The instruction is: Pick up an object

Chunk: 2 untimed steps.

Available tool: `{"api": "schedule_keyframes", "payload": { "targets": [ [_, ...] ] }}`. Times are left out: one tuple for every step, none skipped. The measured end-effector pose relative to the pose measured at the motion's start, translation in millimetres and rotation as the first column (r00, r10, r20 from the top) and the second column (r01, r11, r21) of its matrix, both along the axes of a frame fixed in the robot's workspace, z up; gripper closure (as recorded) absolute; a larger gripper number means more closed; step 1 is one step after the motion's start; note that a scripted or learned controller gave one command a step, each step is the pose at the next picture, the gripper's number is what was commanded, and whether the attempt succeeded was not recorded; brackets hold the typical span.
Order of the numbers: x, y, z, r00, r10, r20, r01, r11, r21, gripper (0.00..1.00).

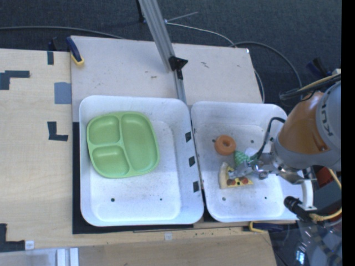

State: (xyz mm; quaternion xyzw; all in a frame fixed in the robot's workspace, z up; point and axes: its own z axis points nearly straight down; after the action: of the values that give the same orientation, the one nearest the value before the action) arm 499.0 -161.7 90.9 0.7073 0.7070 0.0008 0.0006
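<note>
We count two white bins on the surface [138, 65]: the left bin [133, 204] and the right bin [244, 209], set edge to edge. In the left bin lies one green divided plate [122, 144], with three compartments, toward that bin's ten o'clock corner. In the right bin we count three small things, clustered near its middle: one orange ring-shaped piece like a doughnut [225, 144], one small green item [241, 158] just at the doughnut's four o'clock, and one flat pizza-slice toy [233, 177], yellow with red spots, at the doughnut's six o'clock. The green item and the pizza slice sit touching or nearly so; we cannot tell which. One blue and yellow clamp [74, 51] sits at the surface's eleven o'clock corner, and one metal rail [158, 29] slants down from twelve o'clock toward the seam between the bins. The arm [310, 129] comes in from three o'clock, its orange band over the right bin's right edge, the wrist bent down toward the cluster. The gripper [252, 168] sits low, right beside the green item and the pizza slice, at their three o'clock. We cannot tell whether the jaws are apart or together, nor whether anything lies between them.
</note>
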Motion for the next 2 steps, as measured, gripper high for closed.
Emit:
{"api": "schedule_keyframes", "payload": {
  "targets": [
    [1, 0, 13, 1.0, 0.001, 0.003, -0.001, 1.0, -0.001, 1.0],
    [5, 3, 75, 1.0, 0.003, 0.003, -0.003, 1.0, -0.002, 1.0]
  ]
}}
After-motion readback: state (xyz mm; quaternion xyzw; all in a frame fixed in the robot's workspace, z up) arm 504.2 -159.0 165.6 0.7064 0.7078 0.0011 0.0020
